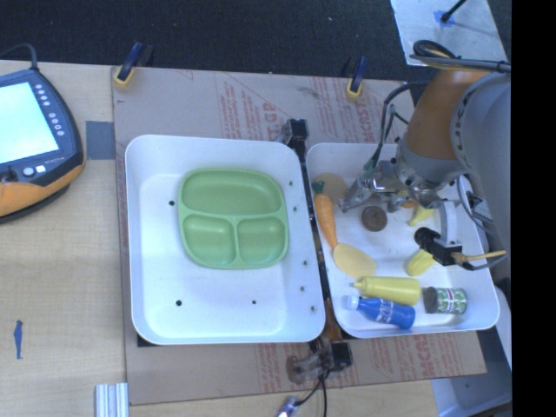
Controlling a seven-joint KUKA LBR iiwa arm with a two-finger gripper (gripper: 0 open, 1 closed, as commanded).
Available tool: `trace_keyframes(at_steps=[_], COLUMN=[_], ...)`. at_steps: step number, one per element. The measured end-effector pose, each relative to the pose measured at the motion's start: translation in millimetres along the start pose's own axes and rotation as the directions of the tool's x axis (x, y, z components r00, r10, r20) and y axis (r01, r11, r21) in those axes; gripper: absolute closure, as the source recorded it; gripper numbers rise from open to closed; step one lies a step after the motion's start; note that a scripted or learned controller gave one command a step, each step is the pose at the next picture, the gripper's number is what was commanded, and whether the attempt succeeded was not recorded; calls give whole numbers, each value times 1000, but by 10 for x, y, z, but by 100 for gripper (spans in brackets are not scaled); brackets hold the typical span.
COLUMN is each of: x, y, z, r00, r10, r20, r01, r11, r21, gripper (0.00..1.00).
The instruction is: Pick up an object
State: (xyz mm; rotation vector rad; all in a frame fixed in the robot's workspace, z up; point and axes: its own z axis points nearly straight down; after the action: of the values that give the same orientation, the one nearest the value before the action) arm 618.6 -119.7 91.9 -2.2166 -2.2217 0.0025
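Camera view: grey arm with orange band is down over the right shallow white bin [486, 315], end effector [375, 200] low at the bin's upper middle, just above a small brown round object [374, 218]; can't tell if it's released or clenched, nothing visibly grasped. Looks like the descend-to-grasp step, brown piece the likely target. Next move calls for closing squarely on it and lifting straight, clear of the orange carrot-shaped toy [325, 219] nearby.

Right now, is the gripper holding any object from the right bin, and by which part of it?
It cannot be told. The gripper hangs low in the right bin just above a small brown round object, but the view does not settle whether anything is gripped.
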Motion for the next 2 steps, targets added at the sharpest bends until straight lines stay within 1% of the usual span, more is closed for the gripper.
trace_keyframes(at_steps=[1, 2], x=[-135, 191], y=[367, -356], z=[10, 5], r00=[1000, 1000], r10=[0, -2], r20=[0, 1], r01=[0, 2], r11=[1000, 1000], r21=[4, 2], gripper=[0, 0])
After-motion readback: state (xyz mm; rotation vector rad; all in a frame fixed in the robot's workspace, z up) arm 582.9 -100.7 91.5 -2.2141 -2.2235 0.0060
